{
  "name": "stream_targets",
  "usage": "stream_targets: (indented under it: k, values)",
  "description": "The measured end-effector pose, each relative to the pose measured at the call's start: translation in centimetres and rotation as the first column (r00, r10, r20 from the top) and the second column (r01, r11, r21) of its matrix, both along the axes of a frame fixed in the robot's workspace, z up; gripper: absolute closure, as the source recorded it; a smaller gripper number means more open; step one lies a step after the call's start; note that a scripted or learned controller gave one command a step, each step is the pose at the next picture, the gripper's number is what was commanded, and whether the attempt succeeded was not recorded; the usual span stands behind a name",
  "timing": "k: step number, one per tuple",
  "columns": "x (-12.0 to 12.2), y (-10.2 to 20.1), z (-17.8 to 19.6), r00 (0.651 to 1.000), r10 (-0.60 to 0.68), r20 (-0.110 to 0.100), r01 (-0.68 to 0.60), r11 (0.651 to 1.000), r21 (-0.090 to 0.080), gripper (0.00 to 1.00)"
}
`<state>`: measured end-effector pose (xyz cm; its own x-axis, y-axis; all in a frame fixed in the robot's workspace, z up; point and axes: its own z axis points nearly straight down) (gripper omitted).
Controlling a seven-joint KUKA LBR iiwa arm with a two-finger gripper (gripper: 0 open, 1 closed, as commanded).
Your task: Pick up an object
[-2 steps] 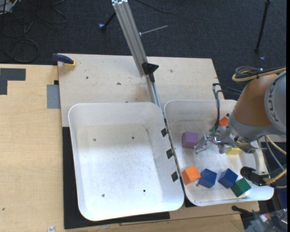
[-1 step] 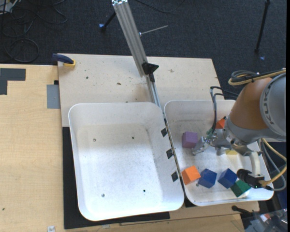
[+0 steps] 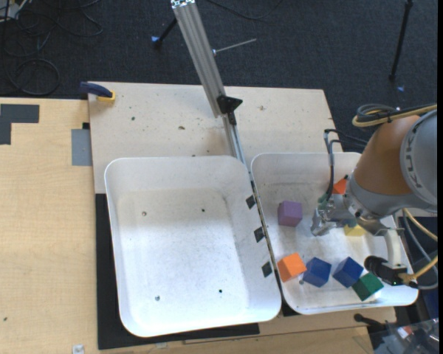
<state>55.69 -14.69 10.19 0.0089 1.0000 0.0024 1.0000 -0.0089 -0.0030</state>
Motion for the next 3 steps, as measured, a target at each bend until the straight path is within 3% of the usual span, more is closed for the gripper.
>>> stream_targets:
  k: [1, 3]
  values:
    - [0.6, 0.3, 6.1, 1.0, 0.01, 0.006, -0.01, 1.0, -0.003, 1.0]
    - [0.9, 0.3, 14.4, 1.0, 0.01, 0.006, -0.01, 1.0, -0.003, 1.0]
